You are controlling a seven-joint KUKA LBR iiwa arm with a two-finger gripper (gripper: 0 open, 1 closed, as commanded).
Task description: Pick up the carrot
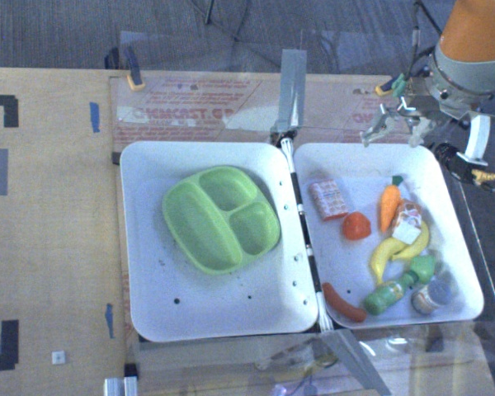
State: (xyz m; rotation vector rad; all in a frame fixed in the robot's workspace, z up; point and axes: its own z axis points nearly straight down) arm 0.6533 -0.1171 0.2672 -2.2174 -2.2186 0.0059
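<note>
The carrot [388, 207] lies in the right bin [455, 221], green top toward the far wall, just beside a yellow banana [393, 252] and near a red tomato [356, 226]. Over the bin's far edge hangs the gripper [393, 128], fingers spread and empty, as far as the blur allows. A green divided plate [221, 219] sits in the left bin [140, 246].

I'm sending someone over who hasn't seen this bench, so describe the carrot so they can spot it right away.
Look at the right-hand white bin, the one crowded with toy food. Near the middle of its far half lies the carrot, small and orange, standing lengthwise with a green tuft at its far end. The red tomato to its left is round, and the yellow banana below it is curved; only the carrot is orange and tapered.
</note>
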